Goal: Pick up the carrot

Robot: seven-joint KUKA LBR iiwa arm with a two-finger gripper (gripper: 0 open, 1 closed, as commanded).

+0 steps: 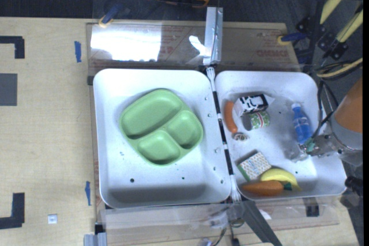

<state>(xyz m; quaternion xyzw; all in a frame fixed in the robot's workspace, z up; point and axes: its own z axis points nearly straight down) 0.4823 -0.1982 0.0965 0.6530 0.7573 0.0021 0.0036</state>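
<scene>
Low against the near wall, the carrot lies beneath the banana; finger state unclear.

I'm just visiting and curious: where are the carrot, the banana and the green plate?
carrot (262, 188): camera view, middle of its orange body.
banana (279, 176): camera view, its yellow curve.
green plate (185, 117): camera view, right rim.

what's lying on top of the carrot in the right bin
A banana lies along the upper edge of the carrot at the right bin's front wall, overlapping it a little. The covered strip of carrot is hidden; whether they press together cannot be told.
</scene>
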